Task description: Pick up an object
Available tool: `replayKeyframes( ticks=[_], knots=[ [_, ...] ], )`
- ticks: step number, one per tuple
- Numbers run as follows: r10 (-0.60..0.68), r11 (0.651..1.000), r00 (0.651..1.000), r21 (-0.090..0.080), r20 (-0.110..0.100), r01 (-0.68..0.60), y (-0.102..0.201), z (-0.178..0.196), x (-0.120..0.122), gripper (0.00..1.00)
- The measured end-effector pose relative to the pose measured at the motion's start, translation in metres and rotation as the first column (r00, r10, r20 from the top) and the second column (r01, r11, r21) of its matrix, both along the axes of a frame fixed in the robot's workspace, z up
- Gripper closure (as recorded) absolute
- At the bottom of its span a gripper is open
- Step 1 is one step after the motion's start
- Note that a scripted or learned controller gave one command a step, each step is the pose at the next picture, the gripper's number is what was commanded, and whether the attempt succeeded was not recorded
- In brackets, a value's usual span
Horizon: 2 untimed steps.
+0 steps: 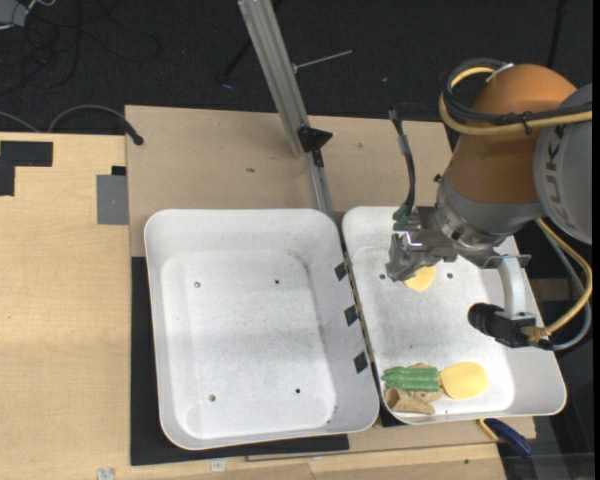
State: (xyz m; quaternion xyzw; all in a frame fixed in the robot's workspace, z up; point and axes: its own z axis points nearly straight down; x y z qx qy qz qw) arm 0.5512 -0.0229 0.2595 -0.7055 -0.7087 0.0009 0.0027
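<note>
The arm reaches in from the right side of the frame, orange band up top, and the hand (pixel 408 260) is down low in the right bin (pixel 450 313), near its upper left corner. Right at its tip sits a yellow piece (pixel 420 280), pale and rounded, lying on the bin floor, touching or just under the hand, and from this angle I cannot tell whether the hand is wide, narrow or gripping anything, because the wrist blocks the view. That piece looks like the target here, since the hand is planted straight over it. Down along the bottom edge of the same bin, three more things huddle together: a green toy (pixel 413 377), a tan scrap (pixel 414 399) beneath it, and a yellow disc (pixel 464 379) just beside them on the right. They are crowded against the rim, which probably makes them harder picks. The left bin (pixel 245 328) sits alongside on the tabletop (pixel 50 298), and a metal rail (pixel 276 73) slants away toward the top.
</note>
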Motion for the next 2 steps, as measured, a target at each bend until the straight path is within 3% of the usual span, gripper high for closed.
replayKeyframes(
  ticks=[2],
  knots=[
    [-0.001,1.0,1.0,-0.002,0.003,0.001,0.107,-0.01,0.027,1.0]
  ],
)
